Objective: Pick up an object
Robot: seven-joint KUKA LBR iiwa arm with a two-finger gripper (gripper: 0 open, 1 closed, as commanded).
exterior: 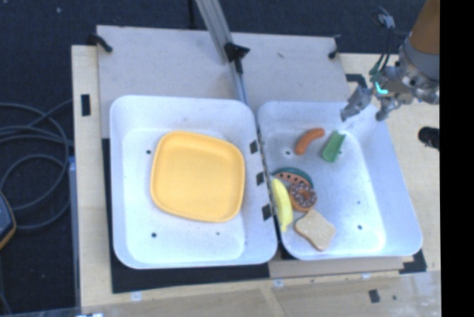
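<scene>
I'm hovering the gripper (pixel 368 107) over the right bin's (pixel 385 182) far corner, fingers spread, gripping nothing. I'm judging the green block (pixel 332 147) nearest: descend straight, straddling it. I'm counting one sausage (pixel 309 139), banana (pixel 281 204), bread slice (pixel 315 229), yellow plate (pixel 198 176).

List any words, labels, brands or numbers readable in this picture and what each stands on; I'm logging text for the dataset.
None: no readable text anywhere.
The yellow plate, sausage, green block, banana and bread slice are unmarked.
The round patterned piece is too blurred to tell.
</scene>
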